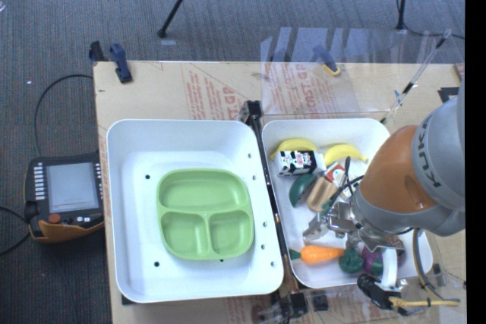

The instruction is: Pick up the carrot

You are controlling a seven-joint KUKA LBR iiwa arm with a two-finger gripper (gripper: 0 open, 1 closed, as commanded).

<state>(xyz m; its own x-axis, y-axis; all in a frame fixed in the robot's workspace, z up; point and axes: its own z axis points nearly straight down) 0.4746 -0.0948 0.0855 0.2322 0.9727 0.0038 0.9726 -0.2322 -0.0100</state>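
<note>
Carrot [322,254] lies in right bin [380,125] near front edge, not yet lifted; claw [332,224] hangs just above it w/ nothing pinched, spread can't tell; grab + lift left

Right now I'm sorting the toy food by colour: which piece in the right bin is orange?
The carrot, lying near the front edge of the right bin, orange with a green tip. The bananas at the back are yellow, and the piece beside the carrot is green.
</note>
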